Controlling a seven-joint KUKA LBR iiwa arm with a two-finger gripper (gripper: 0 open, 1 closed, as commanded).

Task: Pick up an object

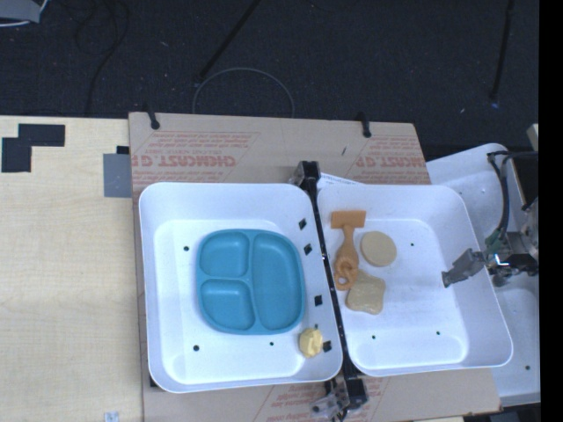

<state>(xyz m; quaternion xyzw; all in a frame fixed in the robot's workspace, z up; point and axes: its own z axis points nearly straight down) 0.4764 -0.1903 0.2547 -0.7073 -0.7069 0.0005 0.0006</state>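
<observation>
Lying in the left bin (pixel 167 236) are a blue divided plate (pixel 249 280) and a yellow lump (pixel 310 342). An orange tool (pixel 347 246), tan disc (pixel 379 249) and beige chunk (pixel 366 295) occupy the right bin (pixel 413 350). Near its right wall, the gripper (pixel 471 266) hangs with nothing between its fingers; whether they are parted is unclear.

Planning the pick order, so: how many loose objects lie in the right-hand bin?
3, clustered near its left wall: an orange tool running from upper left downward, a round tan disc to its right, and a tan lump below them. None looks hidden.
</observation>
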